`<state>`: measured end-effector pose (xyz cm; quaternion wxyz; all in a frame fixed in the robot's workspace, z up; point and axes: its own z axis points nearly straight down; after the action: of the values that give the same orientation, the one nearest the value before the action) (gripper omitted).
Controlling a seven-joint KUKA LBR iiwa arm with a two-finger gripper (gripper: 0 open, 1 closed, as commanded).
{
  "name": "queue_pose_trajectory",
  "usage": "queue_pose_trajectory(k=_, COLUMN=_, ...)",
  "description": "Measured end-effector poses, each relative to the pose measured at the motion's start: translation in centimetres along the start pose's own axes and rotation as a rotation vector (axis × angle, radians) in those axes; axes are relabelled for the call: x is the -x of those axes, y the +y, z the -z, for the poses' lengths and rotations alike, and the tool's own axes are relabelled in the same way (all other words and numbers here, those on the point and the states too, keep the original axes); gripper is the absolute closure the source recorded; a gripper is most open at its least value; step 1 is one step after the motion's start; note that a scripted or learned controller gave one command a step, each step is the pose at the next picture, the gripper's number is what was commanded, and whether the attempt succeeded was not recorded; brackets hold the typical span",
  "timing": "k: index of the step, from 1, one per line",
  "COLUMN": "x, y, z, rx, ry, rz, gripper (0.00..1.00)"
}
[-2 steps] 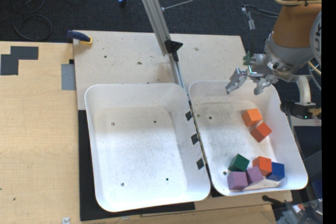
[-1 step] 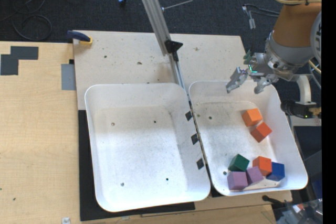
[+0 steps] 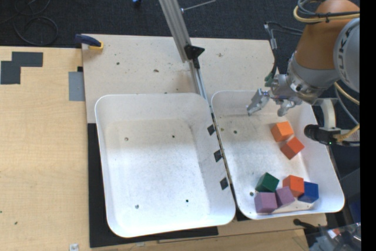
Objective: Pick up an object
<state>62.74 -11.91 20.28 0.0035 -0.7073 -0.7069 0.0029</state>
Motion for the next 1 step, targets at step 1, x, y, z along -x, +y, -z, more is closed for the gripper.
queue_pose_trajectory(k=1, x=0.43, y=0.27, z=-6.28, rx=-0.001, ry=0.000, rz=0.000, gripper=0.00)
